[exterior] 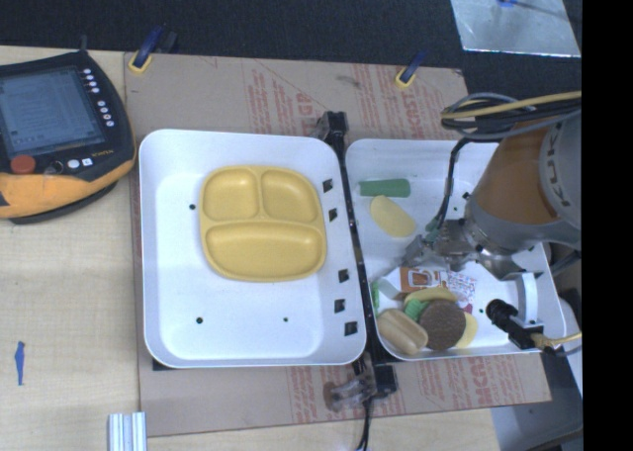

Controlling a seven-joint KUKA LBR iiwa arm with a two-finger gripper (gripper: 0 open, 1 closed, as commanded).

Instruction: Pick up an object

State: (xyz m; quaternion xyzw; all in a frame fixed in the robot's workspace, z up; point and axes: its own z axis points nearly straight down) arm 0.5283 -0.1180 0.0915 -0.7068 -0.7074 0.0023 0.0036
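The gripper (442, 244) hangs low at the middle of the right bin (425, 154), just above the heap of toy food, likely placed to take one; whether it is spread or closed I cannot tell. The heap fills the bin's near edge: a brown disc (442, 324), a bun (401, 331). A yellow piece (393, 216) and green block (384, 187) lie toward the far edge. The left bin (168, 271) carries a yellow divided plate (263, 223).

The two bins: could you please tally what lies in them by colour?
Yellow: 2, the divided plate in the left bin and the yellow piece in the right bin.
Green: 1, the green block.
Brown: 2, the bun and the dark disc.
White: 1, the printed packet.
Total: 6; the pile may hide more.
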